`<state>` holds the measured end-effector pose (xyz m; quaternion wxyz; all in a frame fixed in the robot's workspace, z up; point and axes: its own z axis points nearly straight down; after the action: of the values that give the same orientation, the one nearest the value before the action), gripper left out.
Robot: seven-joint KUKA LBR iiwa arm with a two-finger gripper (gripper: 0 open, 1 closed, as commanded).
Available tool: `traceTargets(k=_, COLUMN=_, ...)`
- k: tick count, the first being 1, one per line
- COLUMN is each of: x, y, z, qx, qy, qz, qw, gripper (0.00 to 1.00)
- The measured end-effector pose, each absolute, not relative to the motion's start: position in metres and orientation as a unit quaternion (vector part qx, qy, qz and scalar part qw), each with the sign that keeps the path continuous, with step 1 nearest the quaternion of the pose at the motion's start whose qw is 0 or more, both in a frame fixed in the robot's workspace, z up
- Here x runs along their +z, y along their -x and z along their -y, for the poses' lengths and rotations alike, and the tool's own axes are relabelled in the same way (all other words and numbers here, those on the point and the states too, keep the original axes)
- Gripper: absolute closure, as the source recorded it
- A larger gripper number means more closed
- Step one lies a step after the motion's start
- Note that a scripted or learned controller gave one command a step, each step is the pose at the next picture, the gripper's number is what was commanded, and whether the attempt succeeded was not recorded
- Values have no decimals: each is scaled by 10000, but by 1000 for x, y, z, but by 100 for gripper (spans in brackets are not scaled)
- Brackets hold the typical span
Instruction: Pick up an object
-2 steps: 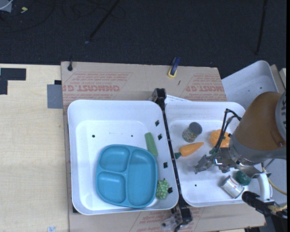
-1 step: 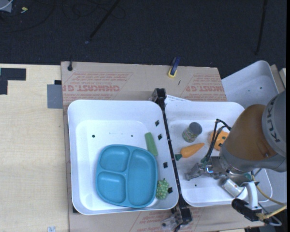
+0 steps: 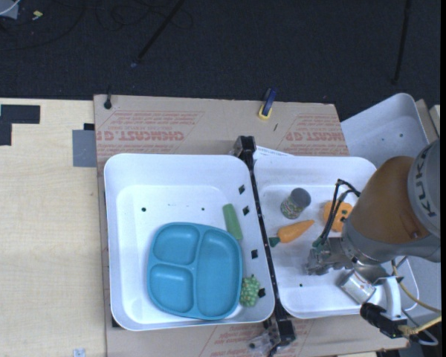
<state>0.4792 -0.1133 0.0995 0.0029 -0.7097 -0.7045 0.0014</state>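
Camera view has the grey KUKA arm with the orange band [image 3: 390, 207] reaching in from 3 o'clock, with its two-finger gripper [image 3: 321, 262] low over the floor of the right-hand shallow white bin [image 3: 312, 303]. Whether the tool is clenched or released, I honestly can't tell. That end is just a dark tangle at this angle, and nothing is clearly caught in it.

Candidates in that bin: an orange carrot-shaped toy [image 3: 295, 231] lying tilted at about 11 o'clock from the gripper, a small grey can [image 3: 296, 203] a bit further off at 11, and an orange-yellow lump [image 3: 336, 213] at roughly 1 o'clock, tucked against the arm. The left-hand white bin [image 3: 126, 199] holds a blue compartment plate [image 3: 195, 270], a green stick [image 3: 232, 222] at the plate's 1 o'clock and a knobbly green toy [image 3: 250, 291] at its 4 o'clock, all well apart from the tool.

My take: the carrot's the nearest pick. I'd line the tool up across its narrow width rather than along it, come straight down over its thicker middle, and close only once it's level with the toy. Watch the can just beside it, since a sloppy approach could knock it rolling.
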Motion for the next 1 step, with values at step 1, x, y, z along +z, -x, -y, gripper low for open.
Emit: traceTargets(k=1, x=143, y=-482, z=108, qx=-4, qy=7069, qz=7074, qw=-1, gripper=100)
